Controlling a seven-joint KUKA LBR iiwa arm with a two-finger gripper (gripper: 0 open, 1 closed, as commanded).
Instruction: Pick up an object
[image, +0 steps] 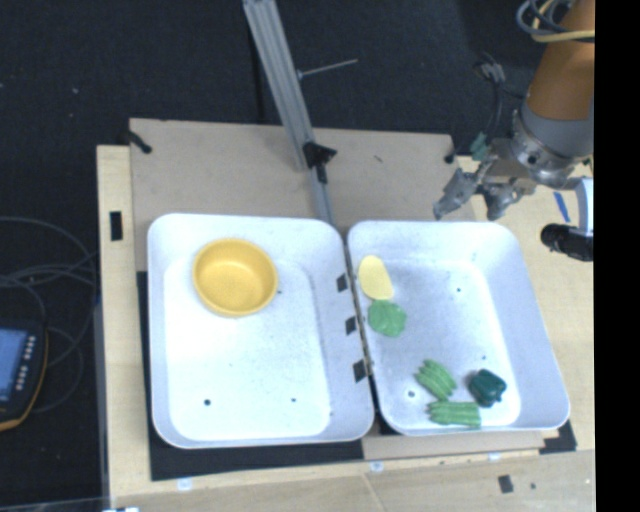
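Seen from above at a slant, a wooden bench (120, 300) carries two shallow white bins side by side. The left bin (250, 390) holds one thing, a yellow bowl (235, 277), sitting upright near its far left corner. The right bin (520, 300) holds five small items. A pale yellow piece (375, 278) lies against the wall shared with the other bin, and a round light green piece (387, 319) sits just beside it, toward the near side. Toward the near right corner there are three more: a ribbed green piece (436, 379), a longer ribbed green piece (455, 413) just beside it near the front wall, and a dark green piece (488, 386) close by to the right.

The grey and orange arm (562, 85) reaches in from the right. Its gripper (478, 200) hangs over the far rim of the right bin, above bare bench and bin edge, well apart from every item. The two fingers (447, 200) look spread — daylight shows between them, and nothing is pinched there.

As for progress, the pick has not begun, as far as can be judged: all six things rest in their bins, none lifted. What is left is the whole job — choosing an item, coming down over it, closing on it and raising it. The yellow and light green pair lie closest to the gripper, though tight to the bin wall.

A metal pole (285, 90) slants across the far side of the bench.
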